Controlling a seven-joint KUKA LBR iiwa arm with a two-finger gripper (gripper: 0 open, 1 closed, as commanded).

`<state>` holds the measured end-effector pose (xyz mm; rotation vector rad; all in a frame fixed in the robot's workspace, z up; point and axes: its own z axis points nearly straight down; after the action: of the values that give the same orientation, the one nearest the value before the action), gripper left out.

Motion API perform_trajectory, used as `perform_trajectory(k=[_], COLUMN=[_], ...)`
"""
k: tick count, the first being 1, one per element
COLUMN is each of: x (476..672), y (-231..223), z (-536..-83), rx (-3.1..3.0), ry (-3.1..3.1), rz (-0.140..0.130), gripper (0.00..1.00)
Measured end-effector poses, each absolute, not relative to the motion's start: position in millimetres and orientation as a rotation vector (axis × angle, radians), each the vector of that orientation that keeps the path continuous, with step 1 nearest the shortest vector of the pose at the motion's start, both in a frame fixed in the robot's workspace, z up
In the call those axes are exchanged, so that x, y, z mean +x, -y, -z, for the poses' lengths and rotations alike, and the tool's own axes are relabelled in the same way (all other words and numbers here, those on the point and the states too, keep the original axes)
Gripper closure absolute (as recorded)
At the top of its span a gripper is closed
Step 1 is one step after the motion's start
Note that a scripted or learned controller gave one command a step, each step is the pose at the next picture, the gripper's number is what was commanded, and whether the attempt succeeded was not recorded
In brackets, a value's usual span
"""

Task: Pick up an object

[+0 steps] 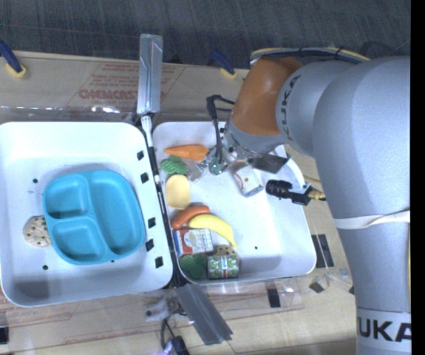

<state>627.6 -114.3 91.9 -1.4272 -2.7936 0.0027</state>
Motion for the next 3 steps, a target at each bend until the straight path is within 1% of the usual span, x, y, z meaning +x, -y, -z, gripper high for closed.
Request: perform_trajectory(k=[1,2,3], x=[625.2,657.5,562.0], y=[161.7,165.3,184.9], z=[-91.9,-91.8,-91.3], rx=[-1.549,-1.867,-1.615], ry=[2.735,2.527,2.692], rz=[-0.002,-0.001,-0.002], gripper=[1.0,1.0,1.0])
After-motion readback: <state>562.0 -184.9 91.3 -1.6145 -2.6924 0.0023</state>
